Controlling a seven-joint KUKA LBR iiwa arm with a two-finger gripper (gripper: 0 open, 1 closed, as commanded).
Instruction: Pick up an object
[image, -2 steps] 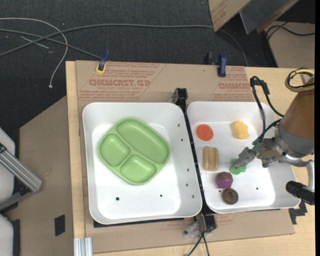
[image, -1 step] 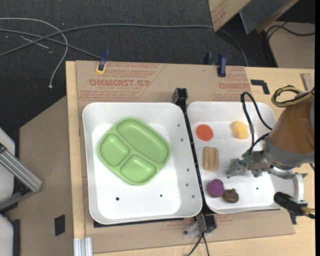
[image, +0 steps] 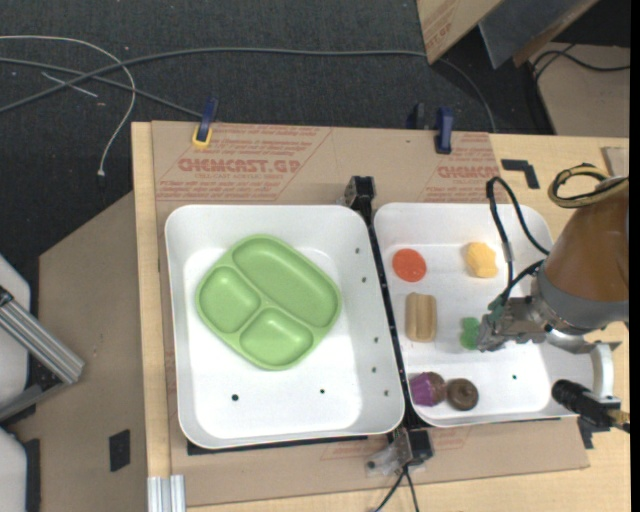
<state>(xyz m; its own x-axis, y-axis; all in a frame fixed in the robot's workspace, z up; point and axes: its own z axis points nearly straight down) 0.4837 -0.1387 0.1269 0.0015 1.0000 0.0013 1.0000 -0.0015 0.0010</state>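
Gripper (image: 484, 334) lowered into the right bin (image: 520, 395), at a small green object (image: 468, 332).

The fingers are seen against the green object, which is partly covered by them, so its shape cannot be made out; whether it is clasped, or how wide the fingers stand, cannot be told. Just left of the fingers a tan block (image: 421, 317) is laid; beyond it, up and left, an orange round (image: 408, 265); above the fingers a yellow piece (image: 481, 259); below them a brown ring (image: 461, 394) and a purple lump (image: 428, 388), touching. Well to the left, in the other bin (image: 195, 390), a green divided plate (image: 267, 300) is set. On the cardboard (image: 300, 160) red print is read as "CHEMCAST GP", repeated at right but cut off by a cable (image: 503, 215).
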